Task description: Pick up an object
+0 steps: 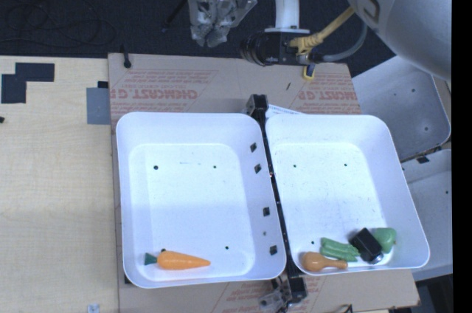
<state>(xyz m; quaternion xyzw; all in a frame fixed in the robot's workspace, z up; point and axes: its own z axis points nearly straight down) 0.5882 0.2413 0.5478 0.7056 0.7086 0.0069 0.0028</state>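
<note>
Bench top is pale wood laminate (51, 186) on the left, w/ dark grey and navy rectangles stuck near its upper left. A brown cardboard sheet (184, 86) w/ red print lies under two shallow white bins. Behind the bench it's dark, w/ loose cables on a black floor.

Left bin (133, 156) holds one toy carrot (181, 260), orange w/ green top, lying flat near the front wall, tip pointing right. Right bin (402, 179) has a cluster in its front right corner: a tan pear-shaped toy (321, 262), a green bean-pod toy (338, 249), a black block (366, 244) tilted across it, another green piece (386, 236) touching the block. Black clips run down the seam btwn bins.

Gripper (212, 35) hangs high at the back, above the cardboard's far edge, well apart from every toy; nothing btwn its fingers, which sit close together at the tips. Grey arm fills upper right; white cylinder and yellow cable just beside the wrist.
</note>
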